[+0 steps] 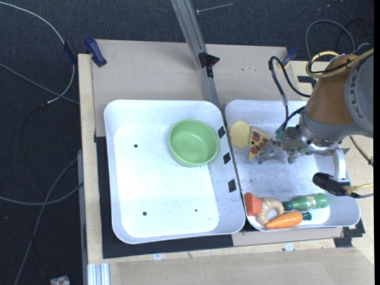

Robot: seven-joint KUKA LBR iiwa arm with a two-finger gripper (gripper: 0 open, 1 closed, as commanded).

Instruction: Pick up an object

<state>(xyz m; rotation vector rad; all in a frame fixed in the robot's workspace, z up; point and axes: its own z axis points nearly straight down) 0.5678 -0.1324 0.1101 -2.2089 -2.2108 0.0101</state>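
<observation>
The jaws we cannot read, though the gripper (274, 149) sits beside the pizza slice (257, 142) at ten o'clock in the right bin (350, 218); it looks light and stiff, so we would pinch its edges.

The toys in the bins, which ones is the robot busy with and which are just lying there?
Busy with:
hand
pizza slice, right by the hand
yellow piece, next to the slice

Just lying there:
green bowl
carrot
green bottle
red block
peanut-shaped toy
</observation>
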